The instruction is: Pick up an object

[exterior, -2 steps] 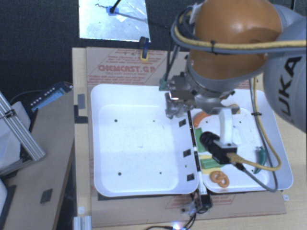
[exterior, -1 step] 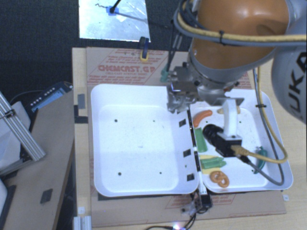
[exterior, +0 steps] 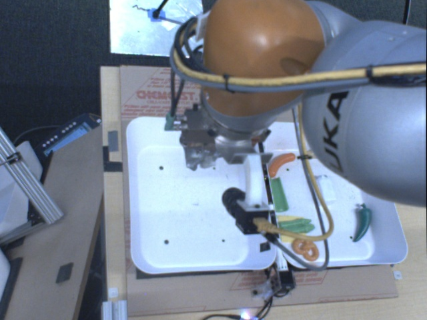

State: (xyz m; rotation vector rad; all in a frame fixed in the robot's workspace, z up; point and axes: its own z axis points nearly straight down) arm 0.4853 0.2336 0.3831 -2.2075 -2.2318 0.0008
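Objects sit in right bin [exterior: 390,245]: orange sausage-shaped piece [exterior: 281,163], green pepper [exterior: 362,222], pretzel [exterior: 305,249].
Arm [exterior: 373,139] reads "UKA" on its grey link, hangs over the bin divider. Cardboard [exterior: 157,92] under the bins carries red print, illegible. Gripper state: cannot tell.

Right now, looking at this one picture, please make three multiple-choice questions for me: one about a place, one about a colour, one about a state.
1. Where does the dark green pepper lie?
A. in the right bin
B. in the left bin
C. on the cardboard outside both bins

2. What colour is the pretzel-shaped piece near the right bin's front edge?
A. blue
B. orange-brown
C. white

3. What is the state of the small orange sausage-shaped piece?
A. hanging in the air
B. lying in the right bin
C. standing on top of the arm

Answers: 1 A, it rests on the right bin's floor; 2 B, its twisted loops look orange-brown; 3 B, it lies flat beside the divider.
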